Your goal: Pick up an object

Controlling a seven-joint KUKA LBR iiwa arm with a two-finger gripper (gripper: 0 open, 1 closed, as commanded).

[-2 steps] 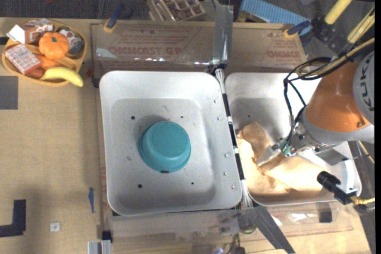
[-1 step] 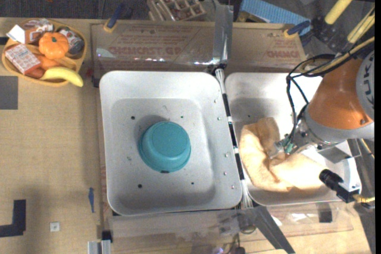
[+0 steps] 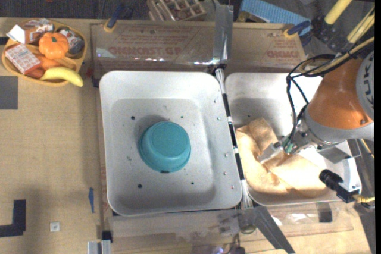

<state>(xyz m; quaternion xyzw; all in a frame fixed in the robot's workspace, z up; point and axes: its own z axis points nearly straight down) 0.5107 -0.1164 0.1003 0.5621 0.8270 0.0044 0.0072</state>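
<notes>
Gripper (image 3: 275, 151) on tan cloth (image 3: 280, 172), right bin (image 3: 262, 89)

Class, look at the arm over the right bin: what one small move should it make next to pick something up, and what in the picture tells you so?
Probably a short descent onto the tan cloth, then close. The gripper sits directly over the crumpled cloth in the right bin, while the teal bowl lies upside down in the left bin, away from it.

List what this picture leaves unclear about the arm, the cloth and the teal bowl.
- Gripper: small and blurred in the camera view, low over the tan cloth; jaw state and contact unreadable.
- Cloth's right part: covered by the arm.
- Teal bowl in the left bin: whether it sits upside down cannot be told.
- Arm's upper links: cut off by the right edge.
</notes>
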